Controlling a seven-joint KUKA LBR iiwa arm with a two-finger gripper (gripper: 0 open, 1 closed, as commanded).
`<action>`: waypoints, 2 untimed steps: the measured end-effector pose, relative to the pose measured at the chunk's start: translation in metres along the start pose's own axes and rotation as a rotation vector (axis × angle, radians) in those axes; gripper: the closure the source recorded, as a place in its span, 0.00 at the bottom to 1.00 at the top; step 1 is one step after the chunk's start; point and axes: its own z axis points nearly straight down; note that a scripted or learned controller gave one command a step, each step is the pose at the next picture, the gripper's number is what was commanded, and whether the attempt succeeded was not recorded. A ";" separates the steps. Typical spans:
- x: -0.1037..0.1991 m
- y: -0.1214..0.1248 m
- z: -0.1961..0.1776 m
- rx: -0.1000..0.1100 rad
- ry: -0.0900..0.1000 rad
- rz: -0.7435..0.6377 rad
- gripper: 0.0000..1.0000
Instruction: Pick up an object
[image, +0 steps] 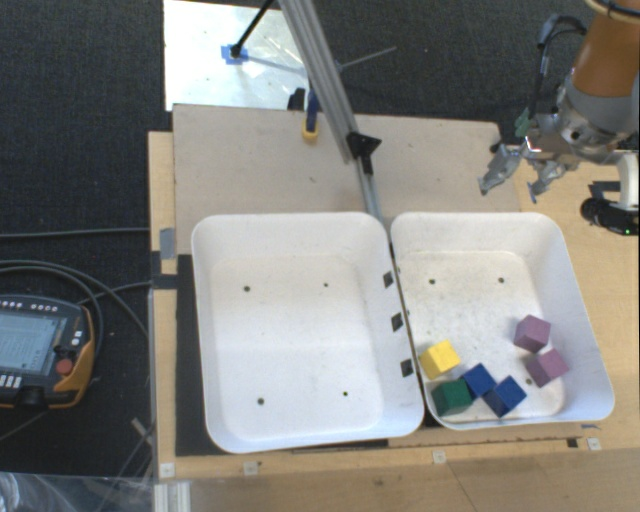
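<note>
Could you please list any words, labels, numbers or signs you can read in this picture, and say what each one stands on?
No text can be read anywhere in the camera view.
The screen of the teach pendant shows rows of marks, too small and blurred to read.
The dark tabs along the divide between the two white bins carry no legible marking.
The coloured blocks show plain faces.

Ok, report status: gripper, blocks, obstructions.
Gripper open, holding nothing, above right bin's far rim. Six blocks clustered at its near edge, yellow block leftmost. Nothing blocking.
</note>
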 end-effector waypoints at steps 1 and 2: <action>-0.004 -0.076 0.071 0.011 0.003 0.007 0.00; 0.038 -0.154 0.173 0.011 0.005 0.005 0.00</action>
